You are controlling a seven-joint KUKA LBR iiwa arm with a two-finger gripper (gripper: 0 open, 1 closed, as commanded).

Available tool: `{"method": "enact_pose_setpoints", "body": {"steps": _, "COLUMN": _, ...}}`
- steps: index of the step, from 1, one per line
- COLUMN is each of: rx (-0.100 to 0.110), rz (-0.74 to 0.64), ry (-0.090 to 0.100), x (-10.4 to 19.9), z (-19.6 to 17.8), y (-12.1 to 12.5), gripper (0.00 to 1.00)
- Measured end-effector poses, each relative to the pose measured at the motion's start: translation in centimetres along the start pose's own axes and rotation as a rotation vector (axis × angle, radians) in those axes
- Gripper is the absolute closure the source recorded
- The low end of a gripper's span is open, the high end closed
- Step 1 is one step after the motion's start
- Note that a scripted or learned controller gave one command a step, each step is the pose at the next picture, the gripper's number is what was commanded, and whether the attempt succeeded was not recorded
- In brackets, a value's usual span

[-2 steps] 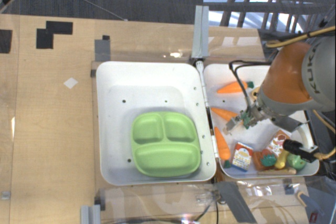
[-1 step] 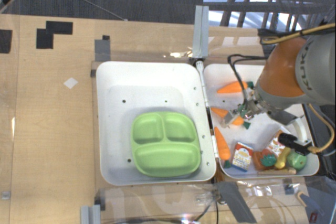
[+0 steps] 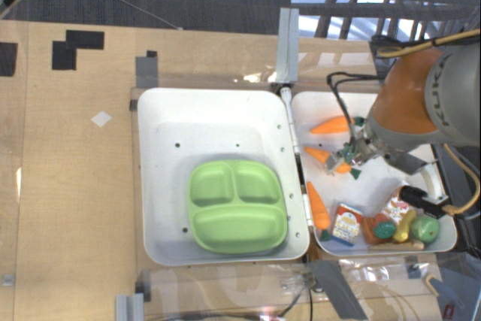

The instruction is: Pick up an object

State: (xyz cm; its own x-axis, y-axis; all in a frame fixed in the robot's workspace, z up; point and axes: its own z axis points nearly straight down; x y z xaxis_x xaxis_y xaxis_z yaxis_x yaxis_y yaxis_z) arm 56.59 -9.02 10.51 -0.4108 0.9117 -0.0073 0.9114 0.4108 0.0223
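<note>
Pincer (image 3: pixel 347 159) low in right bin (image 3: pixel 376 246), tips down among carrots (image 3: pixel 329 125); open or closed, holding anything or not: cannot tell. More carrots, small carton (image 3: pixel 346 225), green apple (image 3: pixel 425 228) along bin's near side. Green divided plate (image 3: pixel 237 204) in left bin (image 3: pixel 173 124) on tabletop (image 3: pixel 68 184).
</note>
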Motion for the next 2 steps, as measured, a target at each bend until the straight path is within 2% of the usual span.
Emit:
{"method": "enact_pose_setpoints", "body": {"steps": 1, "rx": 0.017, "rz": 0.116, "ry": 0.005, "x": 5.2, "z": -8.1, "y": 3.3, "gripper": 1.0}}
{"method": "enact_pose_setpoints", "body": {"steps": 2, "rx": 0.018, "rz": 0.335, "ry": 0.001, "x": 3.0, "z": -13.7, "y": -0.1, "gripper": 1.0}}
